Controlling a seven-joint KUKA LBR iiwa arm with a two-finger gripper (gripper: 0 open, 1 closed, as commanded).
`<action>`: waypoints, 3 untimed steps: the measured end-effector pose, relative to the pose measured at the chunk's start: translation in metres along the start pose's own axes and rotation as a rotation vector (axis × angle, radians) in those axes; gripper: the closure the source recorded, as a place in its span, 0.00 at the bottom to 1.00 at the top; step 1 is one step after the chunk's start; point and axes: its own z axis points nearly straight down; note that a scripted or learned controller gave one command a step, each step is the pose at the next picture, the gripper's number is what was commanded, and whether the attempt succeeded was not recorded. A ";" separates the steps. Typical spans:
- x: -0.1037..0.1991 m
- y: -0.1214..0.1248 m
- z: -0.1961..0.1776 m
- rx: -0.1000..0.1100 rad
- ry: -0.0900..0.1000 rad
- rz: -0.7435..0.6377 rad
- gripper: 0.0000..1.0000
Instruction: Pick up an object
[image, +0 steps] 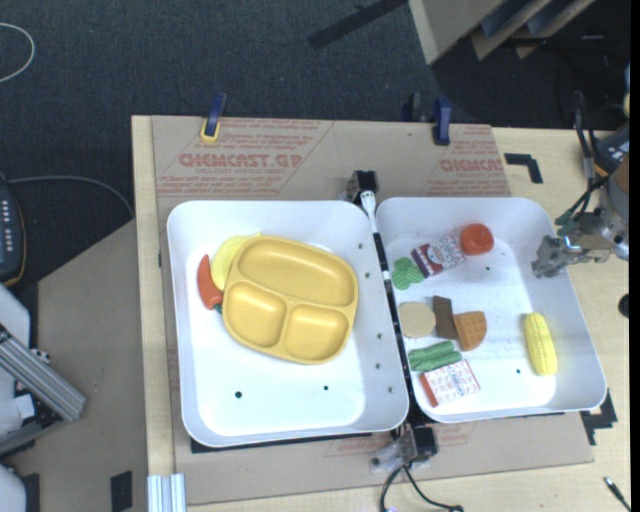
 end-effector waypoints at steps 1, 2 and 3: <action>-0.001 0.002 -0.035 0.000 0.000 0.000 1.00; 0.049 -0.003 -0.039 0.006 0.005 -0.003 1.00; 0.100 -0.022 -0.028 0.009 0.006 -0.003 1.00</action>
